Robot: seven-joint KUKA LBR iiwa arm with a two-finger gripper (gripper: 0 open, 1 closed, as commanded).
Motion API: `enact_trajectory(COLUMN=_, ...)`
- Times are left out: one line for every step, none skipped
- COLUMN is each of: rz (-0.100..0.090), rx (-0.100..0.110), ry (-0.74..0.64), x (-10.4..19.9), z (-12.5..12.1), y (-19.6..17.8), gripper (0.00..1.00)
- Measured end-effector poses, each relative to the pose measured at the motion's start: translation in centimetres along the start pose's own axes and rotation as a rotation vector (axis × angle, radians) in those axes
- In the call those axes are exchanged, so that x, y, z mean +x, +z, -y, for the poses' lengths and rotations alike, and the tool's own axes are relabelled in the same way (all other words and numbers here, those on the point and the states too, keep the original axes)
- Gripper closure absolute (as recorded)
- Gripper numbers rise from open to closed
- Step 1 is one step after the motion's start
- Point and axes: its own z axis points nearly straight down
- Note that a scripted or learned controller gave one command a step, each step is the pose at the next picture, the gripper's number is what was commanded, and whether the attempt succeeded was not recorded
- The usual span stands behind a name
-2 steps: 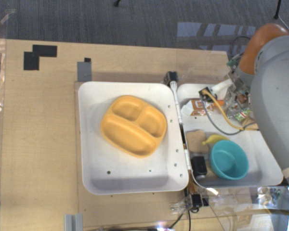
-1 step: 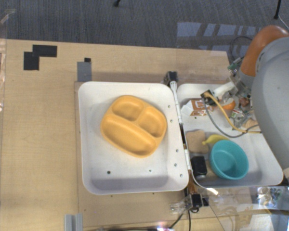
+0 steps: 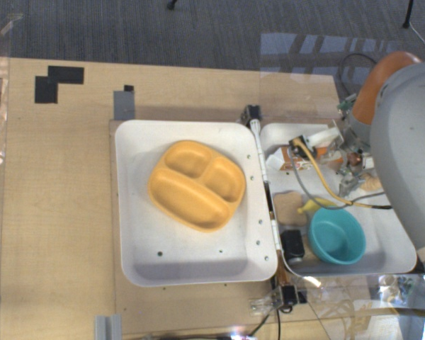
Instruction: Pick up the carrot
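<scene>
My gripper [image 3: 348, 179] hangs low over the back of the right bin [image 3: 382, 264], with cables and a yellow hose trailing from it. Just right of the gripper an orange sliver [image 3: 372, 183] shows, which may be the carrot; the arm's grey body hides most of it. I cannot tell whether the gripper touches it.
A teal bowl [image 3: 336, 236] stands in the front of the right bin, with a small yellow piece [image 3: 308, 206] and a black block [image 3: 292, 244] to its left. The left bin [image 3: 138, 261] holds a yellow divided plate [image 3: 197, 184]. The arm [image 3: 411, 154] covers the right bin's right side.
</scene>
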Motion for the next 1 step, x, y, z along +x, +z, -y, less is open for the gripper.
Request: enact_trajectory(rz=-0.007, rx=-0.007, ry=-0.177, x=-4.64, z=-4.16, y=-6.25, gripper=0.0)
